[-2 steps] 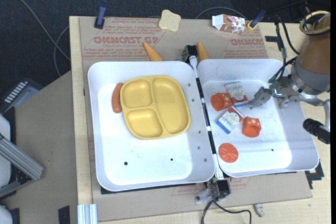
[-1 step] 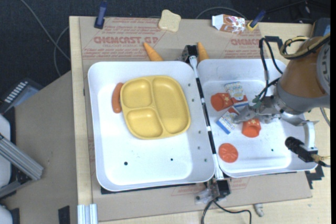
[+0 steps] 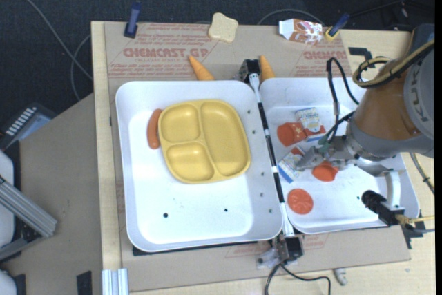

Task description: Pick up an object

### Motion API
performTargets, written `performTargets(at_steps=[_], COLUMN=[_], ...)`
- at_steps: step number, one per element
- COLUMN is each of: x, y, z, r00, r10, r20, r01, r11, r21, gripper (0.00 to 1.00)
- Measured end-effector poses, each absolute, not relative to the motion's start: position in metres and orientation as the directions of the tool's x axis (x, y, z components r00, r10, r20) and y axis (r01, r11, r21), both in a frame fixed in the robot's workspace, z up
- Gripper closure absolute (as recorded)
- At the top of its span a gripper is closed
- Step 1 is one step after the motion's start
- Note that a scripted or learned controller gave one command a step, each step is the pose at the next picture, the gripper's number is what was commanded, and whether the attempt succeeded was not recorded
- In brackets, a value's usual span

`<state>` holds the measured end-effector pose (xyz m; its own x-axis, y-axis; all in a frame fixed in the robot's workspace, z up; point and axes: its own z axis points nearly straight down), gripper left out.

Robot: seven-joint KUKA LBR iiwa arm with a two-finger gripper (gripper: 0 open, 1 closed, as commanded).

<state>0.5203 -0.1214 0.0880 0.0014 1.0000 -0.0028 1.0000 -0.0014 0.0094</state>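
Approach step: the gripper (image 3: 319, 153) hangs low in the right bin (image 3: 345, 219) among 3 red pieces, nearest the red piece (image 3: 324, 173) just beside it; its grip cannot be judged, so closing and lifting seem next.

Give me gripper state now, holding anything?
Gripper: down in the right bin among the small items beside a red piece; open or closed cannot be told, and no object is visibly between its fingers.

Two bins: left (image 3: 138, 169), right (image 3: 345, 217). One yellow tray (image 3: 204, 141), one sausage (image 3: 152, 129). By my count, three red pieces (image 3: 300, 201) (image 3: 324, 173) (image 3: 289, 133).
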Motion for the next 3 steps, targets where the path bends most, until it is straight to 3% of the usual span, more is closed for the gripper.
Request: performTargets(at_steps=[1, 2, 3], x=[0.621, 0.665, 0.667], y=[-0.101, -0.092, -0.128], z=[0.089, 0.088, 0.085], r00=[0.000, -0.001, 0.000], r10=[1.000, 1.000, 1.000], r20=[-0.003, -0.002, -0.002], r01=[1.000, 1.000, 1.000], r11=[0.000, 0.001, 0.000], r21=[0.012, 0.003, 0.003], gripper=[0.00, 0.00, 0.00])
